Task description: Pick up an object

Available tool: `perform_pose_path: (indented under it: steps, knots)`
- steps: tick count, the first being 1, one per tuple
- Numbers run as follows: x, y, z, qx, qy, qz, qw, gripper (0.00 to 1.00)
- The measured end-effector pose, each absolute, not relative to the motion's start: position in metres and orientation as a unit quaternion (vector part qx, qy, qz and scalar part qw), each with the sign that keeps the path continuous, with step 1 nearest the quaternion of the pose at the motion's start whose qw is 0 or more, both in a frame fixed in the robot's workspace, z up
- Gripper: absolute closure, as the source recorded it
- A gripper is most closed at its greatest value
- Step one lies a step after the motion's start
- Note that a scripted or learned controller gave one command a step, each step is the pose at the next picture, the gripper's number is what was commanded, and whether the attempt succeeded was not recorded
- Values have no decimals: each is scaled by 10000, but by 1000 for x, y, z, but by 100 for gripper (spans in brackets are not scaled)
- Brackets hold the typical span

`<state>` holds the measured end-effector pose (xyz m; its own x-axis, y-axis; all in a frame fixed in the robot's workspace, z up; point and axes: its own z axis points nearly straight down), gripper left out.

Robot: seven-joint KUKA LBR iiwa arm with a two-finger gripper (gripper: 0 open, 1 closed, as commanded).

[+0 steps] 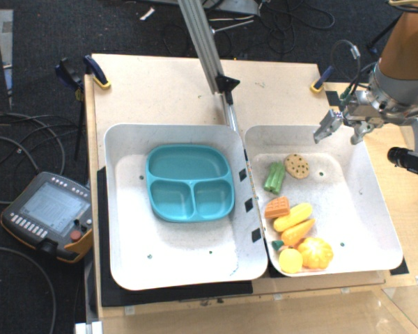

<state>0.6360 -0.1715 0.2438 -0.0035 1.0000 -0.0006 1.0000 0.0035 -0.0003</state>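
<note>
My gripper (342, 131) hangs over the back edge of the right bin (366, 186), its two fingers spread open with nothing between them. Below and to its left lies a round cookie (297, 165). A green vegetable piece (274, 177) rests beside the cookie. Nearer the front sit an orange waffle piece (277, 207), a yellow banana-like piece (293, 217), an orange carrot (297, 232), a yellow lemon (290, 260) and a yellow-orange fruit (315, 253).
The left bin (125, 256) holds a teal divided tray (190, 182). A metal pole (203, 37) slants up from between the bins. A teach pendant (47, 215) lies on the floor at left. Clamps sit at the bench's back corners.
</note>
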Motion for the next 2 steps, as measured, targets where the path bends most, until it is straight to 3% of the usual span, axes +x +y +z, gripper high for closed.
perform_pose_path:
  steps: [1,2]
  knots:
    - [636,-171,244,7058,7084,-6,1,0]
    - [635,-161,194,7060,7082,-16,-19,0]
